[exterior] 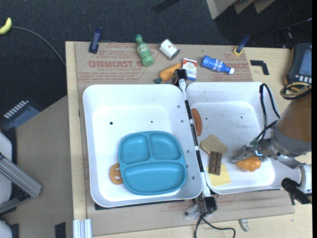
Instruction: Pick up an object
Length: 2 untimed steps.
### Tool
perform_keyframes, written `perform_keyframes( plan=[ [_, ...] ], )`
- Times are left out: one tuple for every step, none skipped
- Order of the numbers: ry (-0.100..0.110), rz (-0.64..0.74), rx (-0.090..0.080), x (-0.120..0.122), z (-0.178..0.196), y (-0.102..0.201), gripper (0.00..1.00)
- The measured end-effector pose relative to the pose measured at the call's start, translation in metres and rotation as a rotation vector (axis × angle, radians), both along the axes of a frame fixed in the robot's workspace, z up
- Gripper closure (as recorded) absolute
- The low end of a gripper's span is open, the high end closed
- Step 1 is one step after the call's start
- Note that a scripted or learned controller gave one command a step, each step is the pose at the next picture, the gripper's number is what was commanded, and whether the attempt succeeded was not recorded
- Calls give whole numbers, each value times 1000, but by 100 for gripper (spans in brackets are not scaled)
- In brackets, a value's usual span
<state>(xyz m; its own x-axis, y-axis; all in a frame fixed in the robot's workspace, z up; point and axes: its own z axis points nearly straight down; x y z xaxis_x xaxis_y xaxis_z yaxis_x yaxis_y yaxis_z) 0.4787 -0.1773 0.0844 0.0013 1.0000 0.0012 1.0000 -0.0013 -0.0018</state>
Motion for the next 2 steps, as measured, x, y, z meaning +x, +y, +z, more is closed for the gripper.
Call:
perform_keyframes(
  plan=[
    [-2,0,-1,0,10,0,100],
    [-3,3,0,56,100,98,100]
  ],
)
